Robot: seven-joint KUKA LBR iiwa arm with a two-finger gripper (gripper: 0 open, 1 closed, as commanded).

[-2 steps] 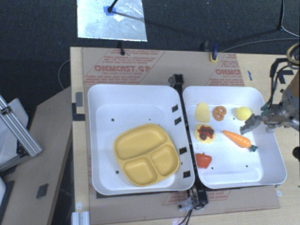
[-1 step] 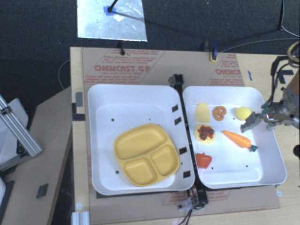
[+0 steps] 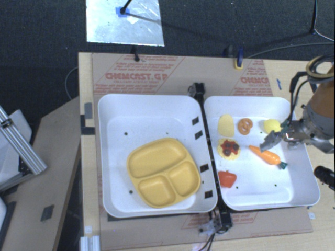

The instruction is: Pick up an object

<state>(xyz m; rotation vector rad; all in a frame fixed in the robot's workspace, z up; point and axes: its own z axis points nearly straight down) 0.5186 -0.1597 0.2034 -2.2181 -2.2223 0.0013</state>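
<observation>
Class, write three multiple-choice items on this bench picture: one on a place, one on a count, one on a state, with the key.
1. Where does the yellow divided tray lie?
A. left bin
B. right bin
C. on the cardboard

2. How many compartments does the tray have?
A. two
B. three
C. five

3. How does the carrot lie?
A. flat on the bin floor
B. on the tray
C. on the cardboard

Key: 1 A, it sits in the left bin; 2 B, three hollows show; 3 A, it rests in the right bin below the claw.
</observation>
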